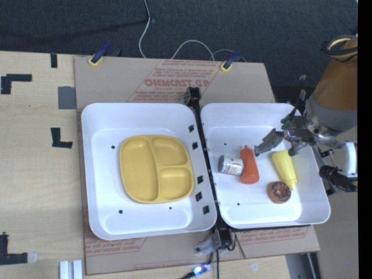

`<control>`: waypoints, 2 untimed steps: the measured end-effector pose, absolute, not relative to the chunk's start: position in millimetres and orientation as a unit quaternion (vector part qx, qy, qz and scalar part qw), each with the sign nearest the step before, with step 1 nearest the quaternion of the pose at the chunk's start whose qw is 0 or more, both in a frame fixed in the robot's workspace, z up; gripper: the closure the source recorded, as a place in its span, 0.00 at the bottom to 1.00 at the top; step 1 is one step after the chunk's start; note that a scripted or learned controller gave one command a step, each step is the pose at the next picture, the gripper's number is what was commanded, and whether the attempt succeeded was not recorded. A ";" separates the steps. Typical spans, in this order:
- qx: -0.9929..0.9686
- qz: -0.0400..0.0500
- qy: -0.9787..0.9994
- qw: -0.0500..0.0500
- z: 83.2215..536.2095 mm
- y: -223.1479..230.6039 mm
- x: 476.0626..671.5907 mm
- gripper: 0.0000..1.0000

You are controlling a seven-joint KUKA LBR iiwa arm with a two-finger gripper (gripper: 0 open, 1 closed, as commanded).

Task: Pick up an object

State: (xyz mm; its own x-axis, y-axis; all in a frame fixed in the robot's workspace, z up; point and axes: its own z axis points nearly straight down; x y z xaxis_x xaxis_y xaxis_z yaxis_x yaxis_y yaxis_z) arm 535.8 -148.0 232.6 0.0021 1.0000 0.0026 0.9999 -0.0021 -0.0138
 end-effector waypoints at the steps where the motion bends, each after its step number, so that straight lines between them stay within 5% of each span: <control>1: -0.707 0.001 -0.708 0.001 238.8 -147.6 538.3 0.00; 2: -0.707 0.002 -0.707 0.003 175.1 -143.0 539.9 0.00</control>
